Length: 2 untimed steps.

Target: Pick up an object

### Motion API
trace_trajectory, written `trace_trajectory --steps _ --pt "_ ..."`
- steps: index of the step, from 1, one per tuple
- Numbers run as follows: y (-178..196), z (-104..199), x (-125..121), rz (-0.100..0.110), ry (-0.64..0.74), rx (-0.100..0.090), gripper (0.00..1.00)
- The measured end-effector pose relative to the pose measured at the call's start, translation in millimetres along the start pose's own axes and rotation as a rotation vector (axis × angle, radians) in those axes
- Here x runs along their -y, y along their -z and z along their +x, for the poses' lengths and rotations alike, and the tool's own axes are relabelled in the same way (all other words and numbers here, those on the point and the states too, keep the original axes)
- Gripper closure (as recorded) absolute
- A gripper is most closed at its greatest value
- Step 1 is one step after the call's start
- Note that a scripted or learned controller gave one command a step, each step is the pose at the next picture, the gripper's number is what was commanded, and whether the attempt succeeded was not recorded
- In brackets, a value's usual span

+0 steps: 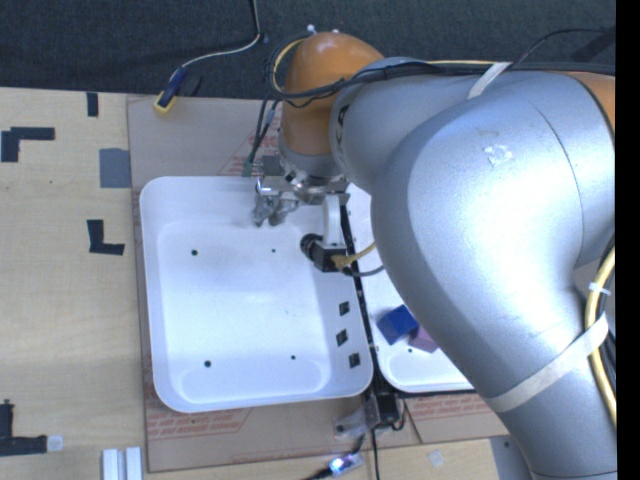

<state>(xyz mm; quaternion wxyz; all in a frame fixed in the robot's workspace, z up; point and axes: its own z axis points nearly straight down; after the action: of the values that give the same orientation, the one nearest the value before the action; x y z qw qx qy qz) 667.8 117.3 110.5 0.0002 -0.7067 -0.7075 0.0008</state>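
Note:
My gripper (pixel 268 211) hangs over the far edge of the left white bin (pixel 170 268), below the orange band of the wrist. Its small metal fingers point down and look close together, and I see nothing held between them. A blue block (pixel 397 323) lies in the right bin (pixel 420 373), with a purple piece (pixel 424 341) beside it. The big grey arm covers most of that right bin.
The grey arm sweeps in from the right and fills the upper right of the view. A black cable (pixel 345 258) hangs along the divide between the bins. A yellow and blue connector (pixel 172 88) lies on the bench behind the left bin.

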Motion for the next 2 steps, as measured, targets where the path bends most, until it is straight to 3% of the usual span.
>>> trace_trajectory --steps 1,2 --pt "-21.5 11.0 0.2 0.001 0.001 0.001 1.0" --pt "-3.6 -4.0 0.0 0.0 0.0 0.0 1.0"
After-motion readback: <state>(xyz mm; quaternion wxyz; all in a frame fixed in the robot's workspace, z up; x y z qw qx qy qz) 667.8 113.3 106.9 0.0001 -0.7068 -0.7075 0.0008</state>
